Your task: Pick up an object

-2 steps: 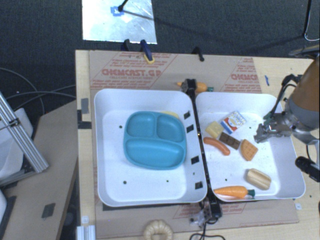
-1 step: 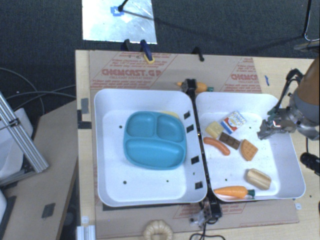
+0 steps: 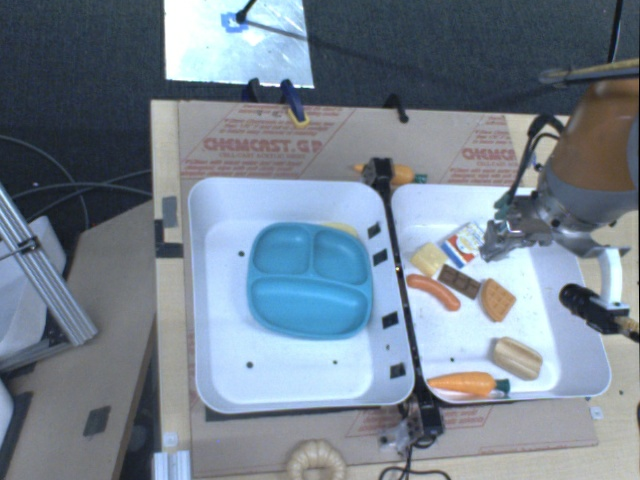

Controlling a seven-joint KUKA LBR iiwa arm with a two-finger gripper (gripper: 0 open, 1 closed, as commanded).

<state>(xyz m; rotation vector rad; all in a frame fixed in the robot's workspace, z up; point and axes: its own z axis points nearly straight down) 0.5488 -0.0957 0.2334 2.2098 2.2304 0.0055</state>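
Gripper (image 3: 497, 240) hangs over the right bin (image 3: 585, 368), low above the red-white-blue packet (image 3: 463, 242) at that bin's far-left part. Can't tell whether the fingers are apart or together; the metal blurs together at this size. Nothing visibly between them.

Candidates, all placed off the packet: yellow block (image 3: 427, 259) just beside it toward the divider, brown bar (image 3: 461, 282) just in front, sausage (image 3: 433, 291) past the block on the near side, waffle piece (image 3: 497, 300) near, bread roll (image 3: 516, 357) and carrot (image 3: 469, 383) well apart at the near wall.

Judgement: packet is the closest target, but it's crowded. Come straight down, fingers straddling its short side, clear of the block and the bar.

Left bin (image 3: 215, 368) holds a blue divided tray (image 3: 308, 278).

Hard to read: the arm body covers the right bin's far-right corner, and the packet's right edge sits under the gripper.
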